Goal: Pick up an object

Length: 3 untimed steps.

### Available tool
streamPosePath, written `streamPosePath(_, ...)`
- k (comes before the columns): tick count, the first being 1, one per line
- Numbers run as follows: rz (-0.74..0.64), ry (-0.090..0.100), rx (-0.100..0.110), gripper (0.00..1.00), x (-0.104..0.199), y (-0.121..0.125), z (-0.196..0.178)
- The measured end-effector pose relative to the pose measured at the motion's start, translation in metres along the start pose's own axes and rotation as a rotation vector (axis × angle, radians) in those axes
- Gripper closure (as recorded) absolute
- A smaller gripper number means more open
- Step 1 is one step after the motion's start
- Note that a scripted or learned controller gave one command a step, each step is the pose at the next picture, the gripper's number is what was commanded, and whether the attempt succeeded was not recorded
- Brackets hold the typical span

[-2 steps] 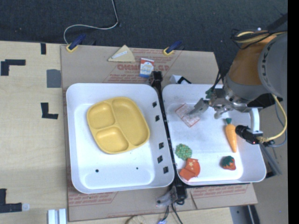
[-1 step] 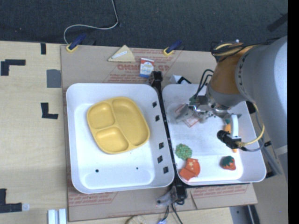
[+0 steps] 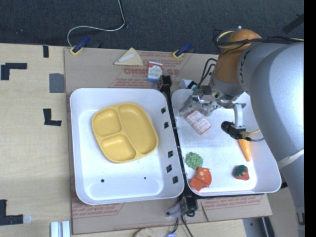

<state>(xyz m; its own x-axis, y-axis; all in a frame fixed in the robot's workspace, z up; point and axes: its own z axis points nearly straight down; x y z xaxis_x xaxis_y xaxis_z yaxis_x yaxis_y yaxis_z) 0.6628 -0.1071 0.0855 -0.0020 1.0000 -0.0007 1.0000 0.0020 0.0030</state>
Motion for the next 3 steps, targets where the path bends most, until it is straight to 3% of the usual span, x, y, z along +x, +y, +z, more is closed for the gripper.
streamPosePath(1,-0.001,-0.002,0.000,1.00,0.000,0.000,-0.010)
streamPosePath(2,-0.001,-0.002,0.001,0.00,0.000,0.000,-0.010)
streamPosePath(3,0.002,-0.001,0.001,0.00,0.010,-0.051,-0.001)
